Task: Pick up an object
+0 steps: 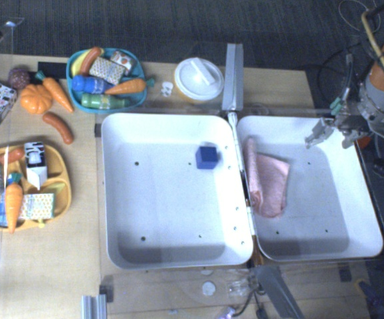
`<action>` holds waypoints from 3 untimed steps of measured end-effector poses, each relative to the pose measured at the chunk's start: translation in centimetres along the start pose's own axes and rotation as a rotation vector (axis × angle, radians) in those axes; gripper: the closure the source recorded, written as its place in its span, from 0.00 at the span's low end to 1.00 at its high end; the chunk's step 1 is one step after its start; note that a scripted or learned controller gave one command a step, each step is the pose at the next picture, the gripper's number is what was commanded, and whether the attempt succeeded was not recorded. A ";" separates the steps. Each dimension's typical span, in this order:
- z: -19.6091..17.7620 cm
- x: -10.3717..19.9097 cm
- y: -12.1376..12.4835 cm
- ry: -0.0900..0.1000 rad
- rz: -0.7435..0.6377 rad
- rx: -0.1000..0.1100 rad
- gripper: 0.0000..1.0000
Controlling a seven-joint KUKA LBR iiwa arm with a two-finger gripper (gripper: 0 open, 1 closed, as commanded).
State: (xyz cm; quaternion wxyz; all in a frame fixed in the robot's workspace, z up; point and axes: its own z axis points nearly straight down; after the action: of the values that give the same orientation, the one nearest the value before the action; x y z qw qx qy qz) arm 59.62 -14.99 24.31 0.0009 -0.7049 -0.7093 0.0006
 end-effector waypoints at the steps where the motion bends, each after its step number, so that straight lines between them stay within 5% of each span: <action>1: 14.4 6.6 -1.3 0.000 -0.046 0.000 0.00; 2: 15.3 6.6 0.8 0.000 -0.076 -0.010 0.00; 3: 14.4 6.7 1.1 0.001 -0.077 -0.013 1.00</action>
State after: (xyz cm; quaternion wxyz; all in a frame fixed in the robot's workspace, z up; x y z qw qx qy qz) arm 60.62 -8.32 9.93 -0.0032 -0.6771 -0.7359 -0.0043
